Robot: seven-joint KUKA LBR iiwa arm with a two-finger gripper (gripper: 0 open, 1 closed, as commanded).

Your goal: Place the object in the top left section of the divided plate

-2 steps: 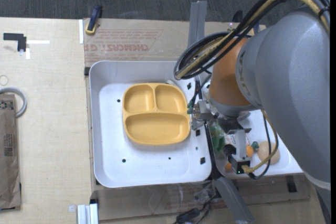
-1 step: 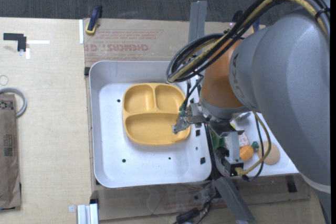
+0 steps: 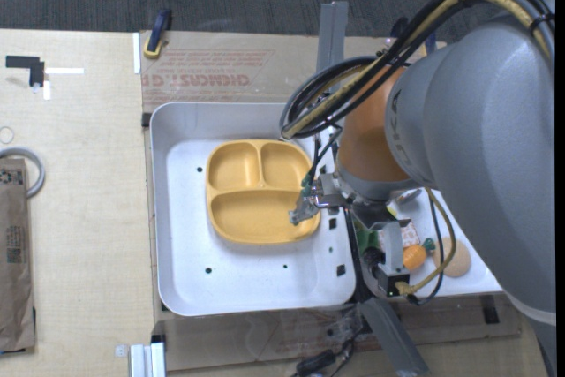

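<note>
1. Dark grey carpet runs along the top of the view; below it lies a pale wooden table [image 3: 79,190] with a sheet of brown cardboard [image 3: 229,71] printed in red laid under the bins.
2. On the table's left part sit a brown paper bag [image 3: 16,260] at the edge, a black bracket [image 3: 26,66] on white tape, and a blue-and-yellow tool [image 3: 159,33] near the cardboard's corner.
3. The left white bin [image 3: 177,278] holds a yellow divided plate [image 3: 256,199], two small sections at the top and one large below; all three look bare.
4. White floor shows all round the plate, widest below and to its left; the plate's right rim lies near the wall between the bins.
5. The right bin [image 3: 472,278] is mostly covered by the arm; an orange object [image 3: 412,257] and a tan rounded object [image 3: 455,259] lie there, well apart from the plate's top left section.
6. The grey arm [image 3: 477,128] reaches in from the right, cables looping over its orange band, wrist above the dividing wall.
7. The end effector [image 3: 306,206] sits at the plate's right rim; whether its fingers are open or closed cannot be told.
</note>
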